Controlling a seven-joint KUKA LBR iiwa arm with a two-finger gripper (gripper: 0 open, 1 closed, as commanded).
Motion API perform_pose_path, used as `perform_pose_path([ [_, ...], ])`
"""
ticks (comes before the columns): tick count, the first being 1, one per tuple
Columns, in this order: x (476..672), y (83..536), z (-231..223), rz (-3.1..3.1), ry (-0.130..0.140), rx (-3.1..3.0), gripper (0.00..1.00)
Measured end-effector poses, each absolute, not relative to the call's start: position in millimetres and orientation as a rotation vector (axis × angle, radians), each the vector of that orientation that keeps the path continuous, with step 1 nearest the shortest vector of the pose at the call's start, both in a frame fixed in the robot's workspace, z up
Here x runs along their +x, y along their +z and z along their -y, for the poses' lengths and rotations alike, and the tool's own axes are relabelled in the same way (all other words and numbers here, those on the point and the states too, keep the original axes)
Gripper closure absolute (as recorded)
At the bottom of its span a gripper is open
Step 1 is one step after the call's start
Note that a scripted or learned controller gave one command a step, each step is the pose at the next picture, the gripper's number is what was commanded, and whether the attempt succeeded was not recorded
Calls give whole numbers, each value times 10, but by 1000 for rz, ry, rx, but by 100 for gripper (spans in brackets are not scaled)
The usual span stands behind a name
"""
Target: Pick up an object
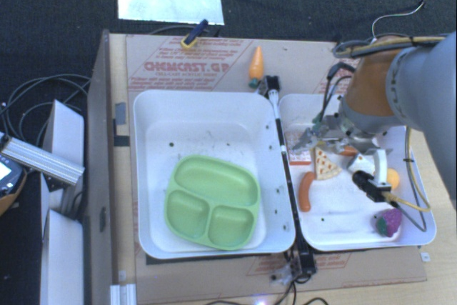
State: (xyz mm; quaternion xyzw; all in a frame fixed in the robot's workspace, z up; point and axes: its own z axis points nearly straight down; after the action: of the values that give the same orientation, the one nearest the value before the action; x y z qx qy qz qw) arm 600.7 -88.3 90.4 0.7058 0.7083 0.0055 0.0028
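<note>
- Flat triangular toy pizza slice, tan with red spots point(326, 163): lies in the right white bin point(335, 236), near its middle, directly below the gripper point(325, 137). Judged light, stiff plastic with thin edges; best taken across its two long sides near the wide end, as the point would likely slip out.
- Orange sausage-shaped toy point(305, 192): just left of the slice, beside the divider between the bins; rounded, likely to roll.
- Purple berry-like toy with a green patch point(389, 222): lower right corner of the same bin.
- Yellow rounded toy point(392, 178): right side, partly behind cabling.
- Gripper: low over the slice; whether spread or closed cannot be told; nothing seen held.
- Green three-compartment plastic tray point(212, 201): in the left white bin point(153, 153).
- Orange carrot toy point(256, 62): on the cardboard beyond the bins.
</note>
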Motion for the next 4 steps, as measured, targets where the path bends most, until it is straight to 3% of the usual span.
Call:
perform_pose_path([
  [1, 5799, 910, 842, -2208, 20, 2210, 0],
  [2, 5918, 892, 840, -2221, 9, 2215, 0],
  [3, 5941, 1009, 822, -2221, 19, 2211, 100],
  [4, 5940, 1007, 821, -2221, 19, 2211, 0],
])
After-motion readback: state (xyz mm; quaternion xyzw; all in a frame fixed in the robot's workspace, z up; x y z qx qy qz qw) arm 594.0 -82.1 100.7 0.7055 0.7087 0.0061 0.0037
